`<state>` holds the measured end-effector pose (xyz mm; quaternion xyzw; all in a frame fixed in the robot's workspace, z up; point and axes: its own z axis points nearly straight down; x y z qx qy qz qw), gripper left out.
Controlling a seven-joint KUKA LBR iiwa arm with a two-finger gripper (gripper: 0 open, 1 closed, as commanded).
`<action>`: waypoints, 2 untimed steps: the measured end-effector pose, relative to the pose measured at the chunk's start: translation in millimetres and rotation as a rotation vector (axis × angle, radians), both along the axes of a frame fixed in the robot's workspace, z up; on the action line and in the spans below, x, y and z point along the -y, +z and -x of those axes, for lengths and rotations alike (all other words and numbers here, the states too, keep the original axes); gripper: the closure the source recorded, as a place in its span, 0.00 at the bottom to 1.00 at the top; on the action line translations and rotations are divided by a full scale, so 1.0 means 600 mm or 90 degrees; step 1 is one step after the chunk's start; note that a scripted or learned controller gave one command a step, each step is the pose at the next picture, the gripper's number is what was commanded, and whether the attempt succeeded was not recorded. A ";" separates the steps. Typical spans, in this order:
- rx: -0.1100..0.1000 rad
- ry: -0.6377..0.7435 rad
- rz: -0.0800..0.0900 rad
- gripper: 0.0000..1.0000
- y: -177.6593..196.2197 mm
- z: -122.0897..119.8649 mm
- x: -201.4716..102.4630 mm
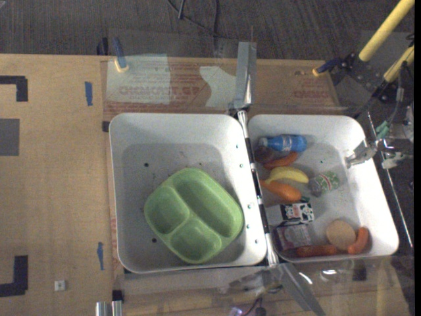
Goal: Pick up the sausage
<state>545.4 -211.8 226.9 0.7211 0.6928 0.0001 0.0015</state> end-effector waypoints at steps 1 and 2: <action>-0.001 0.083 -0.001 0.00 -0.219 0.095 -0.030; 0.000 0.074 0.000 0.00 -0.085 0.007 0.019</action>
